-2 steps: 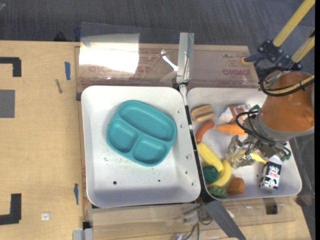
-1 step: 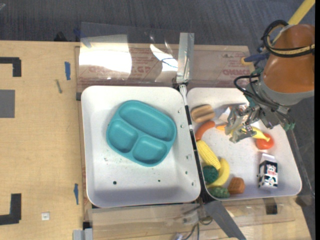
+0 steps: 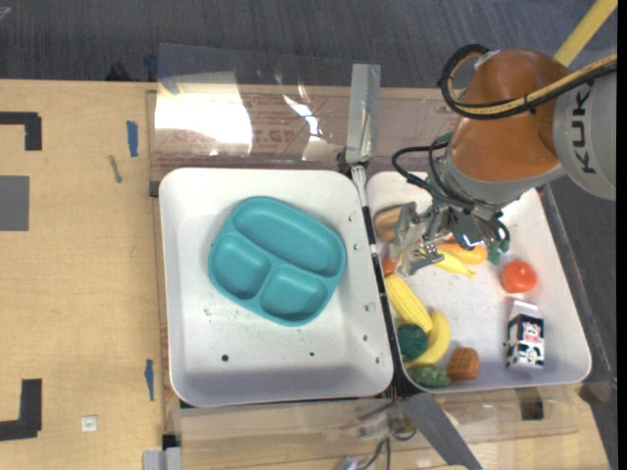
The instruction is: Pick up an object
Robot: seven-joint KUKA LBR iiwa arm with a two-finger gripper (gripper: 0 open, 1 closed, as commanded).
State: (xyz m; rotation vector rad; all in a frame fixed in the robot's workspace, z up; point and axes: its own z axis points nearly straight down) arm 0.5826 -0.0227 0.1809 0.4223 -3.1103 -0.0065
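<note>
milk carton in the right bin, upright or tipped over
Tipped over: the milk carton lies flat on the right bin's floor, its printed side facing up, near the tomato.

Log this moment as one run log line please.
arm: over right bin | pincer: low among toy food, near corn | grasp: unclear | left bin: teal tray

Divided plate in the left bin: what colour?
Teal, seen plainly in the camera view: the divided plate.

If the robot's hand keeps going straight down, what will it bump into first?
Probably the corn cob, lying just below the hand in the right bin. The orange-yellow toy beside it is also close, and depth is hard to judge from above.
</note>
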